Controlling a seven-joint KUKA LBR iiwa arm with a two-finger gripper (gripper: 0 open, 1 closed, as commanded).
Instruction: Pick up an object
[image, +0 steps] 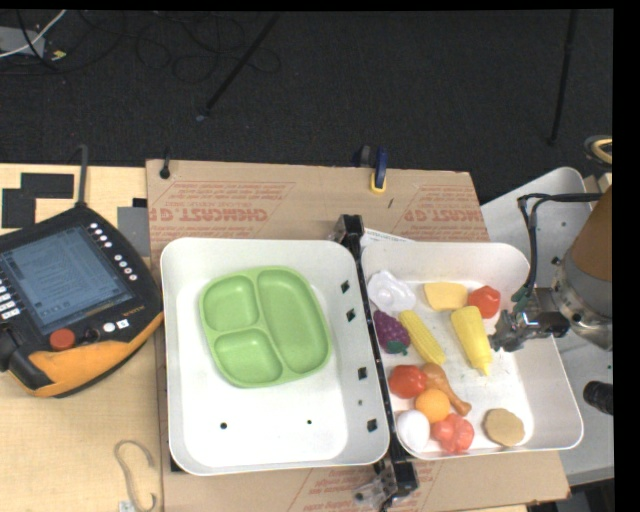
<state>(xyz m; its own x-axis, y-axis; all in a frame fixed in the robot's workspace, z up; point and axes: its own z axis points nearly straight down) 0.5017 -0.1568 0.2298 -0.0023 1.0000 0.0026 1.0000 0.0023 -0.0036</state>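
Two bins sit side by side on the table (60, 180). The left bin (190, 420) has a plate (265, 327) in it. The right bin (555, 400) holds toy food (440, 340). A control pad (70, 290) lies left of the bins. The tool (508, 333) is over the right bin's right side.

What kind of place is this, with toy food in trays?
Probably a robotics lab test bench. Clues: a robot gripper reaching over a white bin of toy food, a handheld control pendant beside the bins, and cables on the dark floor behind.
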